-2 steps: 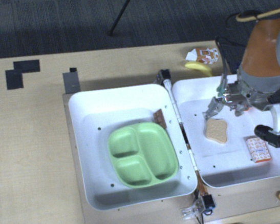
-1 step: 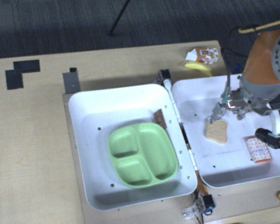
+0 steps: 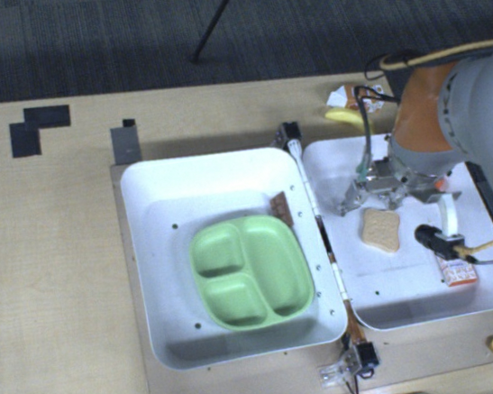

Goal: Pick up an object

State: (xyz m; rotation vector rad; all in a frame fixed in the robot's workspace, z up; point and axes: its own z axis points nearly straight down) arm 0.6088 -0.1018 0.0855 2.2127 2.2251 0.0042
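A tan, bread-like block (image 3: pixel 381 231) lies in the middle of the right bin (image 3: pixel 425 303). My gripper (image 3: pixel 378 193) hangs just above the block's far edge, on the grey arm with the orange band that reaches in from the right. A small red and white box (image 3: pixel 458 274) lies near the right bin's front right corner. Nothing shows as held by the gripper.
The left bin (image 3: pixel 158 249) holds a green divided plate (image 3: pixel 251 271), with a small brown thing (image 3: pixel 279 205) at its far right edge against the bin wall. A yellow and white item (image 3: pixel 340 105) lies on the bench behind the right bin.
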